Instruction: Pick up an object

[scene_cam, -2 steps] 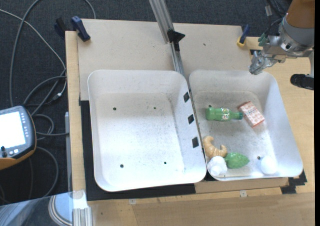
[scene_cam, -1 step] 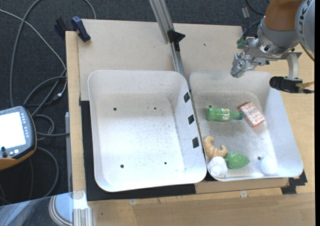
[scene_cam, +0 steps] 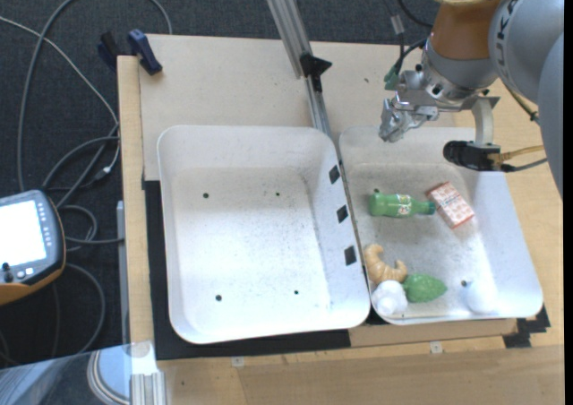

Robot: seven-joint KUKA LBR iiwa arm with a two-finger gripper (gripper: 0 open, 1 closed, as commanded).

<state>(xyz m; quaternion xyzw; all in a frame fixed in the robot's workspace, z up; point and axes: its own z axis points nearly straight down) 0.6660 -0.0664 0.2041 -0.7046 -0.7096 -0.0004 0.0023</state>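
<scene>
Eyeing the green bottle (scene_cam: 399, 206), light and slick I'd guess, best pinched mid-body; gripper (scene_cam: 392, 130) hangs above, its state I can't tell.

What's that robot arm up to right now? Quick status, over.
Hand above the right bin's far edge, nothing seen in it. Green bottle, red box and other items lie in the bin, untouched. Nothing in the way.

blue clamp (scene_cam: 143, 50), pendant (scene_cam: 27, 242), grey cables (scene_cam: 63, 99)
</scene>
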